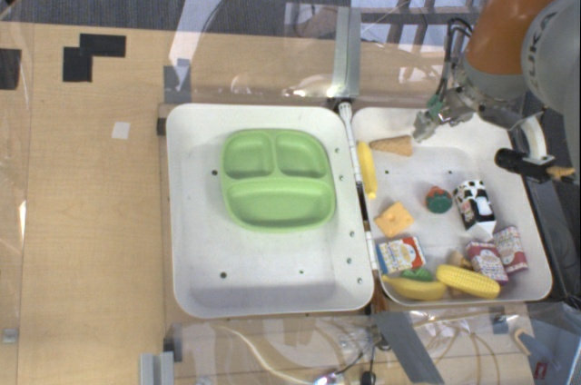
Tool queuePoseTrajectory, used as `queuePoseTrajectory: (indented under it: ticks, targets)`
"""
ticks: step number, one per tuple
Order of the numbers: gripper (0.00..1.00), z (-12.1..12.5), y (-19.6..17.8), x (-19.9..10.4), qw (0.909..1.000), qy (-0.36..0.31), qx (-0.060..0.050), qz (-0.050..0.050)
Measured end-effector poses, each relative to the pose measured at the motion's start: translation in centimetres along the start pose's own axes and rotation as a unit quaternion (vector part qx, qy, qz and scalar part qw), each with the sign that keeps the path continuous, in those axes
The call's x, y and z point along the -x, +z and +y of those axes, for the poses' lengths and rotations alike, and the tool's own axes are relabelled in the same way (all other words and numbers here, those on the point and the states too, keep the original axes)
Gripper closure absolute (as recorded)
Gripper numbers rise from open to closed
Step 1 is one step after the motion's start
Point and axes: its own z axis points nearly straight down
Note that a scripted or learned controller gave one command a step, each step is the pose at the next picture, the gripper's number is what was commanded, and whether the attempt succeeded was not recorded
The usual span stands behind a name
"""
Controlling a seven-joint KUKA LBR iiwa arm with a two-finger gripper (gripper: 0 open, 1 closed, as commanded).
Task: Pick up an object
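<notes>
My gripper hangs over the far left part of the right bin, its tip just right of a tan bread wedge and a little above it. Nothing shows in its grasp. Lying in the same bin are a yellow corn cob along the left wall, a cheese wedge, a green and red vegetable, a black-and-white cow toy, a small carton, a banana, a second corn cob and red-and-white packets.
The left bin holds a green divided plate. The arm's orange band and grey body rise over the right bin's far right corner. A clear wall stands behind both bins.
</notes>
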Motion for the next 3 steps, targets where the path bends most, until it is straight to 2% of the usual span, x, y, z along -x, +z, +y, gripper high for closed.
queuePoseTrajectory:
  ticks: [1,2,3]
  targets:
    - [0.00,0.0,0.0,0.0,1.0000,0.000,0.000,0.000]
    - [0.00,0.4,-3.8,1.6,0.9996,0.030,-0.001,0.000]
    - [0.00,-5.3,6.8,3.8,0.9994,0.036,0.001,-0.002]
